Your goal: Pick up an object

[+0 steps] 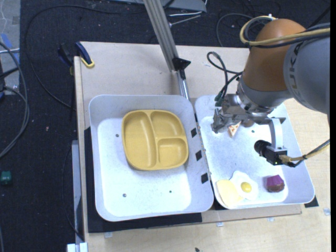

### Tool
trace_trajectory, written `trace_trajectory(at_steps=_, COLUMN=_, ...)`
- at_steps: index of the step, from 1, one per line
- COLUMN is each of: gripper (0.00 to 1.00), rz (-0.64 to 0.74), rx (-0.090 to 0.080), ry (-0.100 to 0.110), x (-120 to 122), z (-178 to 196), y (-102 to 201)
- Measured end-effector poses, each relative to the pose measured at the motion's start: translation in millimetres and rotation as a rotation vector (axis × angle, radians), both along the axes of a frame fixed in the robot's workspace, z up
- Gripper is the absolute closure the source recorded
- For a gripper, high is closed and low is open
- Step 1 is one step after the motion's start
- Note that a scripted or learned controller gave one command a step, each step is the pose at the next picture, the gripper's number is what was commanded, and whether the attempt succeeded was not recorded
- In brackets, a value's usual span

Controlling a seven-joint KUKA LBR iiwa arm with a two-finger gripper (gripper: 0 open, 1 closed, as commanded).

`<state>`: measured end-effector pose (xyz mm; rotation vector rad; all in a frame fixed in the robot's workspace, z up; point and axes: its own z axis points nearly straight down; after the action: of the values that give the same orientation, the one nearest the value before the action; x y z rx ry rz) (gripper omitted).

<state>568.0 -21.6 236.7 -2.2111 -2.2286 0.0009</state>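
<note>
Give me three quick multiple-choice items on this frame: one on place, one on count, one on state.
1. Where does the yellow divided plate lie?
A. in the left bin
B. in the right bin
C. on the bare bench

2. How many compartments does the plate have?
A. two
B. three
C. five

3. Where is the pincer?
A. above the plate
B. low over the far part of the right bin, by a small orange piece
C. outside both bins

Key: 1 A, the plate sits on the left bin's floor. 2 B, ridges split it into three. 3 B, the arm ends there, away from the fried egg toy and purple item.
</note>
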Motion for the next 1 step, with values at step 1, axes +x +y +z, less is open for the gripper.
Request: trace_trajectory(at_steps=1, gripper=1.0, rz=0.001, rx=0.001, ry=-0.001, x=-2.5, z=2.3, y=51.0)
